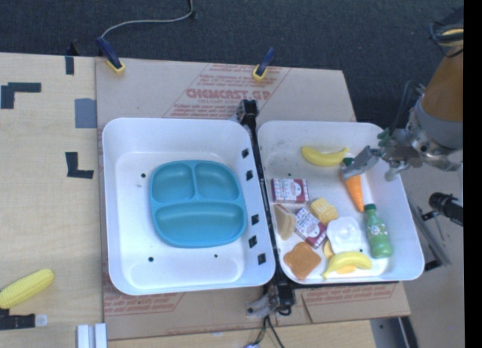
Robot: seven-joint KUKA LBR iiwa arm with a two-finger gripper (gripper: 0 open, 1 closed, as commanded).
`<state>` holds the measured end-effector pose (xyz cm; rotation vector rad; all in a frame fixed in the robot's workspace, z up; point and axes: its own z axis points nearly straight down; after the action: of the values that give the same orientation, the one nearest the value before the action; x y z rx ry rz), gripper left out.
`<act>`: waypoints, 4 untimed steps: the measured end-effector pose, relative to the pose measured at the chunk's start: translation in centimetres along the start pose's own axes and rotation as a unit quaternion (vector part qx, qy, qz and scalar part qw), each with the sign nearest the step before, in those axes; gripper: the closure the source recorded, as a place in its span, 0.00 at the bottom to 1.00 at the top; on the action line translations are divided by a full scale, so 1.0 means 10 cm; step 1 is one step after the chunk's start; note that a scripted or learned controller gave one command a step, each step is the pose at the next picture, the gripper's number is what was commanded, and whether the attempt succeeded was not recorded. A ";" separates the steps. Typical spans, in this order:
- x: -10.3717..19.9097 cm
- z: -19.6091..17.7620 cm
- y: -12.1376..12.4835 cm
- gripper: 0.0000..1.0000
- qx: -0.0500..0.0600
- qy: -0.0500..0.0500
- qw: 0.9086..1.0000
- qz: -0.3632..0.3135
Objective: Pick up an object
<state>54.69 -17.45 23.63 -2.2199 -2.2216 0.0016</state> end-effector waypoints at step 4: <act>0.53 1.42 1.15 0.00 0.005 -0.002 1.000 0.000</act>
<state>66.18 -12.10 9.43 -2.2167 -2.2188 0.0168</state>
